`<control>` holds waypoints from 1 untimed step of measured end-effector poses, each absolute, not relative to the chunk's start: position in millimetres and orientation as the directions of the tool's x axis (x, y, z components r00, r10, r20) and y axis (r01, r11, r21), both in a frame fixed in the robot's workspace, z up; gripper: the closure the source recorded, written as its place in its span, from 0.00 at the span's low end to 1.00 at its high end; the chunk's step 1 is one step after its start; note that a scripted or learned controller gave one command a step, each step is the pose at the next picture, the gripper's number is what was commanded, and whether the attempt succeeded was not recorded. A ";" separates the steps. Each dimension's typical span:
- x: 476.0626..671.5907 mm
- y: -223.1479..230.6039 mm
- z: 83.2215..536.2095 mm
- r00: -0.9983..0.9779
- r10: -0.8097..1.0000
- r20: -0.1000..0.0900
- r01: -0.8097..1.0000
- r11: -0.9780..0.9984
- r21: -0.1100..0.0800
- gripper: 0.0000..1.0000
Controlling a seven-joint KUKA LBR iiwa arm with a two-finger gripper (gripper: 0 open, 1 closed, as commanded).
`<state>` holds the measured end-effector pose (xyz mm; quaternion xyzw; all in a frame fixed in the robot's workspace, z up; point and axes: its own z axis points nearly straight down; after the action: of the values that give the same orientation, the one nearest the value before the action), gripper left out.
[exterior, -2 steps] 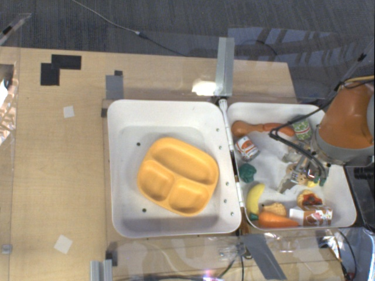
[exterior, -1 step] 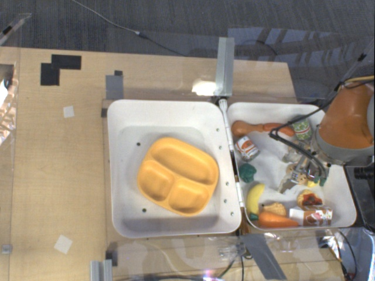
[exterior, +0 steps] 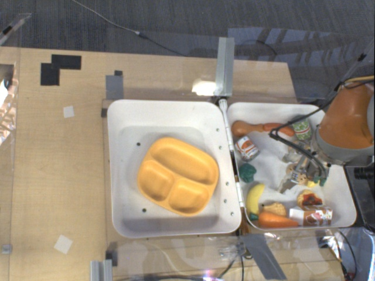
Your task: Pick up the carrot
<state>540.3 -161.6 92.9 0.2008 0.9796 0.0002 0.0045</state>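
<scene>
At the near edge of the right bin (exterior: 350,212) you see the carrot (exterior: 277,220). It lies flat along the front wall, orange, tapering toward the right, with a small green end at its left. Just right of it lies a small can (exterior: 313,216) on its side, with a red and white label. Above the carrot sits a small brownish piece (exterior: 275,208), and to its left a yellow banana (exterior: 254,198) stands almost upright in the picture.

Further back in the same bin you find a dark green item (exterior: 248,172), a second can (exterior: 248,148) with a red label, a brown long-handled object (exterior: 256,127) along the far wall, and a green-labelled container (exterior: 302,130).

The gripper (exterior: 297,177) hangs over the middle of this bin, well apart from the carrot. Nothing is between its fingers; open or closed, you cannot tell here.

The left bin (exterior: 123,157) holds a yellow divided plate (exterior: 177,175), turned at a slant.
</scene>
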 end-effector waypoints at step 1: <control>543.8 -160.8 105.5 -0.922 0.387 -0.019 0.387 0.922 0.004 1.00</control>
<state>543.8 -160.8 105.5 0.1976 0.9802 0.0003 0.0095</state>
